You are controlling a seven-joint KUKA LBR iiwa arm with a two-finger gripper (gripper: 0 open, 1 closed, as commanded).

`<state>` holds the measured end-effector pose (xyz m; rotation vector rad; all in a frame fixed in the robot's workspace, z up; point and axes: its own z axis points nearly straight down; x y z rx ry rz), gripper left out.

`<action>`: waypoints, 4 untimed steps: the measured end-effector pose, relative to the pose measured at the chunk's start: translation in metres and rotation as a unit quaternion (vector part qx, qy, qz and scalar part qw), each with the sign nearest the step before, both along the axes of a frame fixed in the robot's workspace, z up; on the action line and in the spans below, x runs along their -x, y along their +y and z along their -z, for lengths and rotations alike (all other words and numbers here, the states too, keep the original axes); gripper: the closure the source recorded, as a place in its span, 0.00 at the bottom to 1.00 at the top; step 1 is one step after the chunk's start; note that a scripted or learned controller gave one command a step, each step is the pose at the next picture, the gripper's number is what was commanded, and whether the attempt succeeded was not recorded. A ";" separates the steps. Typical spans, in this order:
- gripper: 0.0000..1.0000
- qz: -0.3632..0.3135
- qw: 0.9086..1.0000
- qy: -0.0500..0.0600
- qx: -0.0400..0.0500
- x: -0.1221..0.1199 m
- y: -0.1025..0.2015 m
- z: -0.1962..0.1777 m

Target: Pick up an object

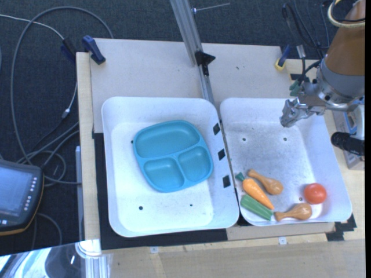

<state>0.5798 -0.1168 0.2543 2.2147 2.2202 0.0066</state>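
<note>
Camera view looks down at a slant on a pale wooden bench (151, 68) carrying two shallow white bins side by side; the left white bin (122, 213) holds a turquoise plastic divided plate (172, 154) with three compartments, lying flat and turned slightly off square; the right white bin (261, 143) has a speckled floor, and its objects are gathered near the front edge; an orange toy carrot with a green top (255, 191) lies diagonally, just beside a tan toy drumstick (267, 182) behind it and a green toy vegetable stick (255, 207) in front of it, the three close together or touching; a second tan drumstick-shaped toy (295, 212) lies near the front rim, and a round red toy tomato (315, 193) sits just behind it, near the bin's right side; the grey arm with its orange band (348, 45) enters from the right; the two-finger gripper (288, 116) hangs over the back right part of the right bin, well apart from the cluster of toys, and nothing shows between its tips; whether the claw is apart or together cannot be told at this angle; a slanted metal pole (188, 25) crosses the bench above the gap between the bins; blue clamps (93, 49) grip the bench's back edge; black cables (40, 57) trail over the dark floor at left
</note>
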 end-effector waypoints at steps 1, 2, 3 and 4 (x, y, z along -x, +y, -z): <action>1.00 0.000 1.000 0.001 0.000 -0.001 0.000 -0.029; 1.00 -0.002 1.000 0.002 -0.001 -0.015 0.060 -0.029; 1.00 -0.002 1.000 0.003 -0.001 -0.019 0.115 -0.028; 1.00 -0.002 1.000 0.004 -0.001 -0.033 0.168 -0.006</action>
